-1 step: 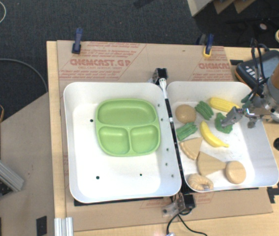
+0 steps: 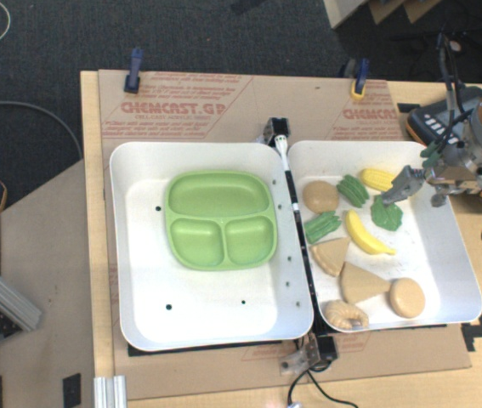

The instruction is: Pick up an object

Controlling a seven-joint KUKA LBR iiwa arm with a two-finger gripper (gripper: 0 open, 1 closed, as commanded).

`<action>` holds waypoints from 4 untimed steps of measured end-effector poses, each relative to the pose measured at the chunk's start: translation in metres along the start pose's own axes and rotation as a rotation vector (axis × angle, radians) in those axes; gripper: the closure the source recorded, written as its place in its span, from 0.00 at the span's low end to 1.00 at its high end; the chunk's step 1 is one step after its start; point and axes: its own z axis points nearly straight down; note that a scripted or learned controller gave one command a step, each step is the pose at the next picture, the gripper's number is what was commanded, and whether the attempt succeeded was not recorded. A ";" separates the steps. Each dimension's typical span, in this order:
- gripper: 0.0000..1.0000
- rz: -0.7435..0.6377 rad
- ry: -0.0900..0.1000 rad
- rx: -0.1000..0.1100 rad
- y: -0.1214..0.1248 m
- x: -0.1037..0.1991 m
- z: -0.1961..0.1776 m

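Closest to the lens, at the right bin's front edge, lie a pale pastry, a tan wedge and a round bun; behind them sit a banana, green leafy pieces and a corn cob. Over that bin's far right side hovers the pincer, its two fingers spread wide with nothing between them, one tip near a green piece. On the counter, the left bin carries a green divided plate.

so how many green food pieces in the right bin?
3. One green piece near the bin's top middle, one just right of it by the fingers, one lower left beside the banana. None look hidden.
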 end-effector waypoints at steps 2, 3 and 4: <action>0.00 0.001 -0.001 0.004 0.076 -0.028 0.197; 0.00 -0.008 0.006 0.003 0.014 0.119 0.089; 1.00 0.005 0.001 0.006 0.016 0.110 0.084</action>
